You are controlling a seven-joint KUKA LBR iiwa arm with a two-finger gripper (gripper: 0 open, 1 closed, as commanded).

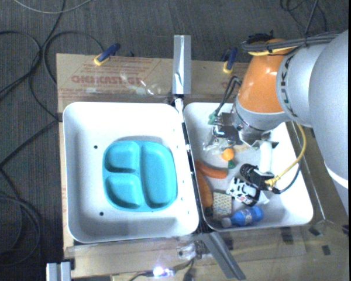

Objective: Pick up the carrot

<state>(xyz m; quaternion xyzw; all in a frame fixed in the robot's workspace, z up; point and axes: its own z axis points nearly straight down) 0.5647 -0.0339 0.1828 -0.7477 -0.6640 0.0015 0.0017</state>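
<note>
right bin, near end: blue bottle-like item lying by the near wall; just left of it a mesh-patterned pad; behind these a black-and-white spotted item.
right bin, left wall: carrot, long and orange, lying along the wall, apart from the gripper.
right bin, middle: a second orange oblong piece lying crosswise, just far of the carrot's tip.
left bin: blue divided tray with three compartments, centred.
right bin, far half: gripper lowered over a pale item with a small orange ball beside it; whether it is clenched or released cannot be told.
far of bins: cardboard sheet, two blue clamps.
</note>
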